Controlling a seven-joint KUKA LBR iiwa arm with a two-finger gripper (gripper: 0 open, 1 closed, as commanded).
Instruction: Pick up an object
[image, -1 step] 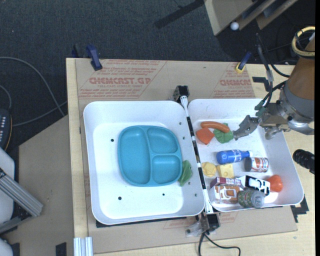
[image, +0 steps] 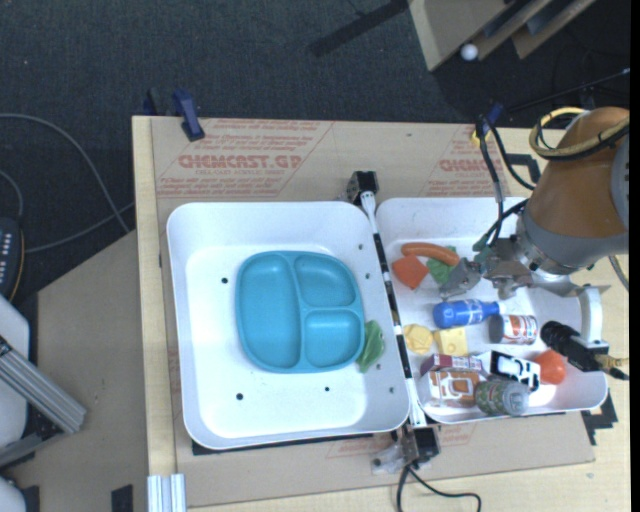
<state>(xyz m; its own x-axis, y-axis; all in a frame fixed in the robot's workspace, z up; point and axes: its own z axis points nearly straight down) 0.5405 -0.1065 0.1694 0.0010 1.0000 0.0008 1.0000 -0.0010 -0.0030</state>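
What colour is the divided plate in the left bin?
Light blue. The divided plate, with three compartments, shows clearly in the camera view, lying in the white left bin.

A blue divided plate (image: 299, 309) lies in the middle of the left white bin (image: 195, 250), with a small green leaf-like piece (image: 372, 343) touching its right edge. Both bins sit on a cardboard sheet (image: 240, 155) with red print, a blue clamp (image: 186, 113) at its far left corner

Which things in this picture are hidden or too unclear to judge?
- Hand: the arm's wrist covers it in the camera view, so its grip is unclear.
- Labels on the blue bottle and can: too small to read.
- Green leaf: partly behind the blue plate.
- Right bin: its right side lies under the arm.
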